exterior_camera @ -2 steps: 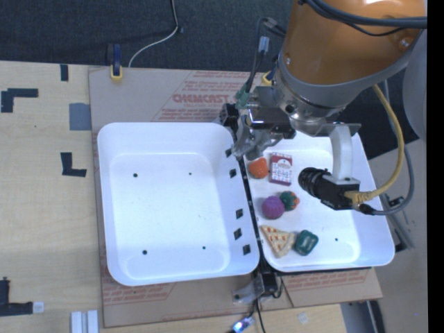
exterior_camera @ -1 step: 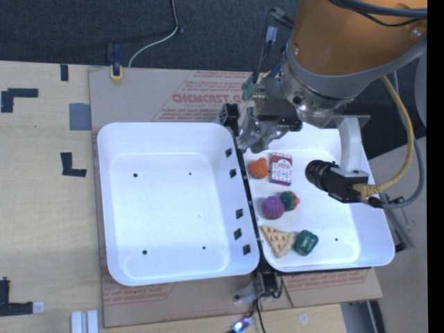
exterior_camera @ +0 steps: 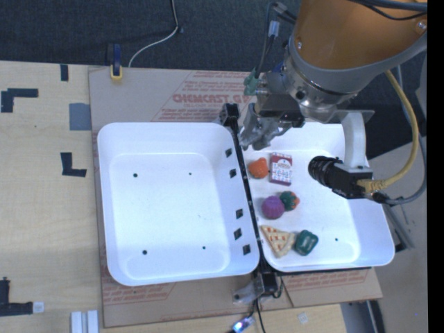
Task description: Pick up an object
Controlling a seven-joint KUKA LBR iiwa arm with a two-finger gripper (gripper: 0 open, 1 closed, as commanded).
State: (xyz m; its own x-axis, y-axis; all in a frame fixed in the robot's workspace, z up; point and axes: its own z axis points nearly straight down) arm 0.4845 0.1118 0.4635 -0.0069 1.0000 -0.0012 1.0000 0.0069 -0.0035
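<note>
Where the grey arm with its orange band reaches in over the right bin [exterior_camera: 350, 245], the hand [exterior_camera: 258, 134] is seen low near that bin's far left corner, just above an orange ball [exterior_camera: 259, 168] and a red-and-white packet [exterior_camera: 281, 169]; whether it is spread or closed cannot be told. A purple ball [exterior_camera: 272, 206], a waffle-like wedge [exterior_camera: 277, 240] and a green piece [exterior_camera: 305, 242] are seen nearer the front, while the left bin [exterior_camera: 111, 158] lies beside it on the surface [exterior_camera: 41, 207]

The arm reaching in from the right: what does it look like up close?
A bulky arm with a wide orange band, grey metal beneath. Dark cables loop over its top; a yellow cable trails down its right side. The gripper is dark grey metal, with a black cylinder mounted beside it.
</note>
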